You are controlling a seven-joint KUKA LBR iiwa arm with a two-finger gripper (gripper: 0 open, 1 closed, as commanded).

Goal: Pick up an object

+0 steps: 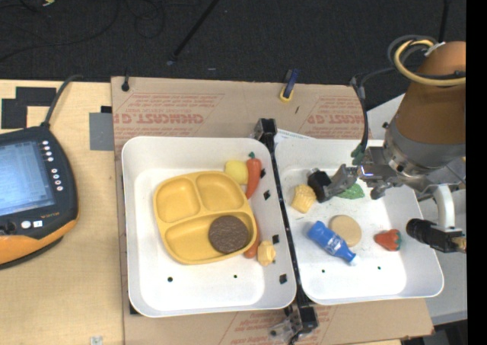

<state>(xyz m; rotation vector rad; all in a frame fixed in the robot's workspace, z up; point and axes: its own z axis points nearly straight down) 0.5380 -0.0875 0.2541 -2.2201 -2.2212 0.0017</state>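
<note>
Right now the arm [430,115] reaches in from the right, over the right bin [426,279]. Its hand [335,183] hangs low near the back left part of that bin. I cannot tell how the hand is set, because it looks dark and blurry.

A yellow corn toy [303,199] lies just beside the hand, on its left. A green thing [351,192] lies just to the right of the hand, partly hidden. A blue bottle [331,241] lies on its side near the middle of the bin. A round tan thing [346,227] touches the bottle. A small red strawberry [388,240] sits well to the right.

The left bin [144,290] holds a yellow tray [176,202] with three parts. A brown cookie [229,234] sits in the front part of the tray. A carrot [253,176] and a lemon [236,171] lie by the back right corner of the tray. A small yellow toy [266,253] lies by its front right corner.

A tablet [30,191] rests on the table [76,290], well to the left of both bins.
</note>
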